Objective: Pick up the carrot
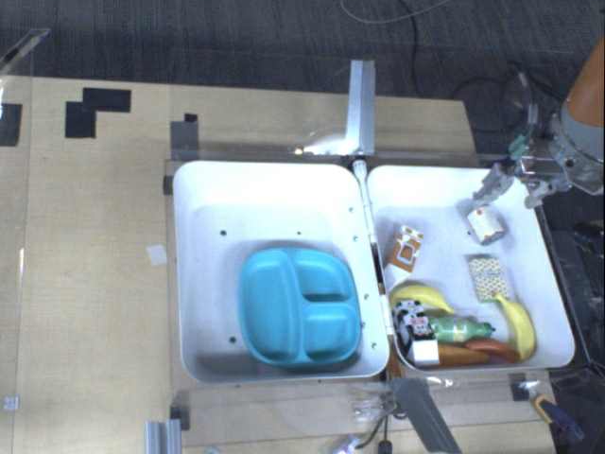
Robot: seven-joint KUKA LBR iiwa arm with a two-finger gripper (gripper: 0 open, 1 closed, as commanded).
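One carrot lies at the right bin's near edge, wedged under a green bottle beside a banana. Gripper hovers far corner, released, holding nothing. You'd grip mid-length; it looks stiff, light, smooth.

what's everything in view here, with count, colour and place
shallow white plastic bins: 2, white, side by side on the bench
blue divided plastic plate: 1, light blue, left bin, near side
yellow bananas: 2, yellow, right bin, near side
orange carrot: 1, orange, right bin, near edge
green plastic bottle: 1, green, lying just above the carrot
small orange and white box: 1, right bin, left side
patterned flat packet: 1, pale, right bin, middle
small white block: 1, white, right bin, far side
two-finger gripper: 1, grey, over the right bin's far right corner
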